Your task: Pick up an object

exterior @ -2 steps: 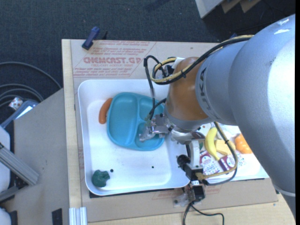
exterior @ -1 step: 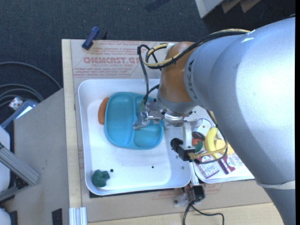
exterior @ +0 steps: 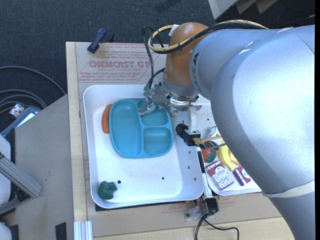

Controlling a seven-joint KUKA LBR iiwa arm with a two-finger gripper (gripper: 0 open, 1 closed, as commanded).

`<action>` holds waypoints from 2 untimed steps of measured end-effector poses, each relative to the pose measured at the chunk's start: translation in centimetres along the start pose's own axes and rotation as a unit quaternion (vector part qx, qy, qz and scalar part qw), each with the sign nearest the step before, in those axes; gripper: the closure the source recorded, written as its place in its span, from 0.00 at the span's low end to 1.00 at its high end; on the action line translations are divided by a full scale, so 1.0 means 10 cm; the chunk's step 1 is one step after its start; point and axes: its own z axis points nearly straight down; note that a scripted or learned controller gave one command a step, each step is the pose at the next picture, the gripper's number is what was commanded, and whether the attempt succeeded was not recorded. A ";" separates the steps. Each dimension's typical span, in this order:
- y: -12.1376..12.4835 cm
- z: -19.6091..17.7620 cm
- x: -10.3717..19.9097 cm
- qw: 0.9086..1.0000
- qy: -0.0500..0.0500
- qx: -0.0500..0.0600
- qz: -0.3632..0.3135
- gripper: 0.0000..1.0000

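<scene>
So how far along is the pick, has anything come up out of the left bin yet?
Nothing looks lifted yet. The gripper is down at the top right corner of the blue divided tray, which lies flat in the left bin. The orange item beside the tray and the green lump in the near corner rest on the bin floor. Left to do: a secure grasp and the lift.
</scene>
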 end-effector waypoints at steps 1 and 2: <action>0.00 -0.07 -0.04 1.000 -0.005 -0.002 0.000 1.00; 0.00 -0.08 0.00 1.000 -0.002 -0.002 -0.001 0.00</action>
